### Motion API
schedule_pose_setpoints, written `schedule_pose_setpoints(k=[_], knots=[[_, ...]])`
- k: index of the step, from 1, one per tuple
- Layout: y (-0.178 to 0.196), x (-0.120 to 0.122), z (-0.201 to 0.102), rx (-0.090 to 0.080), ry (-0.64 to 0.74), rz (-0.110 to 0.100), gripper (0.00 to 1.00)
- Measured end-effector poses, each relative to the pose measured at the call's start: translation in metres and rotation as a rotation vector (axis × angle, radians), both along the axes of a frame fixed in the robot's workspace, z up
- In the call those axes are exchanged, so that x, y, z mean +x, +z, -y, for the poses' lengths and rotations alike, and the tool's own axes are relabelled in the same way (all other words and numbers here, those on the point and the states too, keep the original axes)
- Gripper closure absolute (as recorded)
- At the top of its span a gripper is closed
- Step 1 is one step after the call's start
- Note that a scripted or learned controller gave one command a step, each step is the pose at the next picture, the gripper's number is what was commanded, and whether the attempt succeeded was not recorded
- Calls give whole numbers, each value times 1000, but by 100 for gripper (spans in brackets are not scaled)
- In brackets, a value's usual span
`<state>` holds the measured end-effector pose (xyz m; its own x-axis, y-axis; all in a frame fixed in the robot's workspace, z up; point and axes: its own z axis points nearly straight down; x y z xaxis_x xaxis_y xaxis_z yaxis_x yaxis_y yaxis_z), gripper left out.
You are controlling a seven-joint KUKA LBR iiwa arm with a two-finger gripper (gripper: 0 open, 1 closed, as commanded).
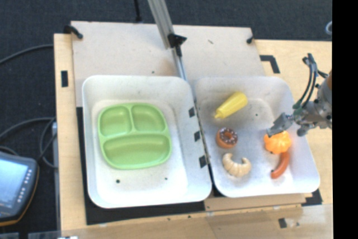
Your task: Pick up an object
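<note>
camera view: gripper (278, 130) just above orange fruit (278, 143)

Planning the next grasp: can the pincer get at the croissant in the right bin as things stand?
Probably yes. The croissant lies uncovered on the right bin floor, apart from the donut and chili. The pincer sits by the orange fruit, with nothing between.

Landmark: doughnut (227, 137), in right bin (263, 87). Bottle (230, 105) lies behind it; croissant (236, 165) in front. Round fruit (278, 143) to its right, pepper (280, 165) beyond that, nearer front. Divided plate (134, 135) sits left, in left bin (95, 187).
</note>
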<state>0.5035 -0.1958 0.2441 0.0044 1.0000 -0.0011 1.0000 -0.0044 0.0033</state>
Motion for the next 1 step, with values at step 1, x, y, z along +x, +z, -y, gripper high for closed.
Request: schedule_pose_setpoints(k=[1], knots=[[11,1,1,-2,-1,4,100]])
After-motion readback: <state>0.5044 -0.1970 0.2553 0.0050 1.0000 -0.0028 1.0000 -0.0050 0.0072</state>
